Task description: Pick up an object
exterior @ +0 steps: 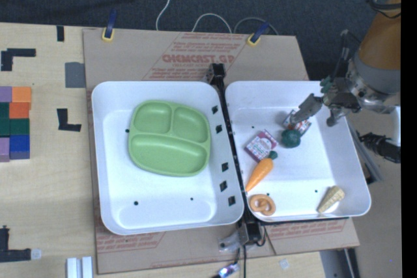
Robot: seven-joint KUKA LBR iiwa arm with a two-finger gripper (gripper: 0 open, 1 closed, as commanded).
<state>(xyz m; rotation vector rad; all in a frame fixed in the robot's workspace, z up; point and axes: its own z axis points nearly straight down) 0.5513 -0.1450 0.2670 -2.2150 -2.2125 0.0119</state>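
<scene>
As my hand [298, 119] hovers, finger state unclear, green toy [290, 138] sits just below-left, w/ carrot [260, 172] farther.

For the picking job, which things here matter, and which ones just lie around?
Matter: the hand; in the right white bin, dark green round toy, pink packet, orange toy carrot, brown pretzel, pale corn cob.

Lie around: green divided plate, coloured blocks, yellow clamps.

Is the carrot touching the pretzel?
Apart. The camera view shows bare white bin floor between the carrot and the pretzel below it.
</scene>
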